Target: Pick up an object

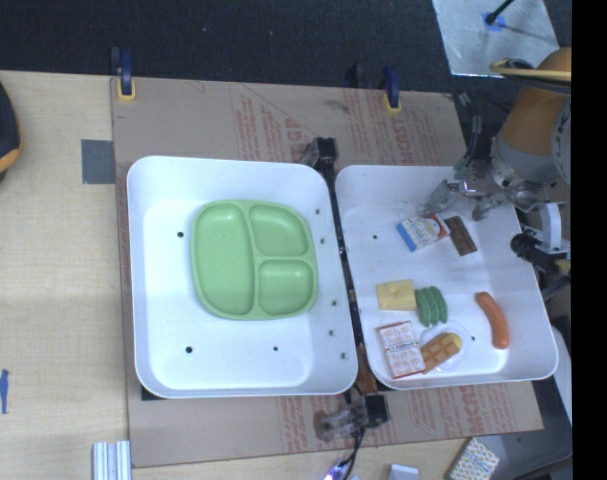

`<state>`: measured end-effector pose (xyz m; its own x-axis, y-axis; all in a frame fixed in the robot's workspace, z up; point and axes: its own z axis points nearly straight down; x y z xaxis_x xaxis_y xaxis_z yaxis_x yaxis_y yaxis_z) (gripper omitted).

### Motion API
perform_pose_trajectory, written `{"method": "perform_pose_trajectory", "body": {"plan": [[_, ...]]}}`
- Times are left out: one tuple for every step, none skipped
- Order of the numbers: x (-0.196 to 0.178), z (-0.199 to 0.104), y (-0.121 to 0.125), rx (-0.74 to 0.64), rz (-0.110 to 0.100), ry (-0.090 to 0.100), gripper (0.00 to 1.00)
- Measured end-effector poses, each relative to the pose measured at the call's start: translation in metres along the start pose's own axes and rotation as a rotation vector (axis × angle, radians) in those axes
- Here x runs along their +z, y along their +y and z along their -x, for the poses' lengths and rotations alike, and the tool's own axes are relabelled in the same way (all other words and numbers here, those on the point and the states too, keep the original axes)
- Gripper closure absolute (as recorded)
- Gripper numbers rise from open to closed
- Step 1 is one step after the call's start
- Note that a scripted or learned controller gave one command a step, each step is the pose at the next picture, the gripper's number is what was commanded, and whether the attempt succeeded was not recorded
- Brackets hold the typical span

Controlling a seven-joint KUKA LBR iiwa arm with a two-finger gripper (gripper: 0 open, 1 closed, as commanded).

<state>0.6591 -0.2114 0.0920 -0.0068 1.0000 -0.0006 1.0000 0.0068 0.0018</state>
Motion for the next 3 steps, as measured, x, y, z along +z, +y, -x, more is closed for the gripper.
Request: {"method": "perform_pose_trajectory", "body": {"plan": [[-0.011,-0.002,-0.059,0.004,-0.008,0.0,0.0],[-0.001,0.001,0.0,0.001,0.002,-0.002,0.0],[0.0,0.0,-0.076,0.005,-0.011,0.002,0.0]]}}
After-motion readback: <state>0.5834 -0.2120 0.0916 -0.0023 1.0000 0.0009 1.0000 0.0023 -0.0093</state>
